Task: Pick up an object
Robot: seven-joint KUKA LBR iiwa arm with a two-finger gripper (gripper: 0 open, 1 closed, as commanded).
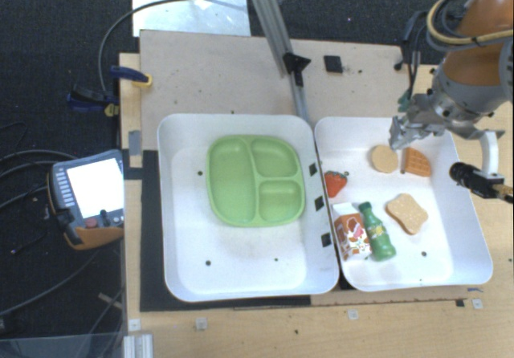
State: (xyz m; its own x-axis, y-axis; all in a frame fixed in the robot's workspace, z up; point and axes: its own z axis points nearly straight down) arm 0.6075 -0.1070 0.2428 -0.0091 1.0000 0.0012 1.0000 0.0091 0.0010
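The right bin [450, 264] holds a round tan cookie [385, 159], a brown waffle piece [416, 163], a slice of bread [406, 213], a green bottle [377, 231], an orange-and-white carton [352, 236] and a strawberry [335, 183]. My gripper [404, 133] hangs at the bin's far side, just above and between the cookie and the waffle. Nothing is visibly held in it.
A green divided plate [257, 181] lies in the left bin [193, 260]. A grey pole [273, 19] slants across the bench's far side. A teach pendant [90, 196] and cables lie on the floor at left.
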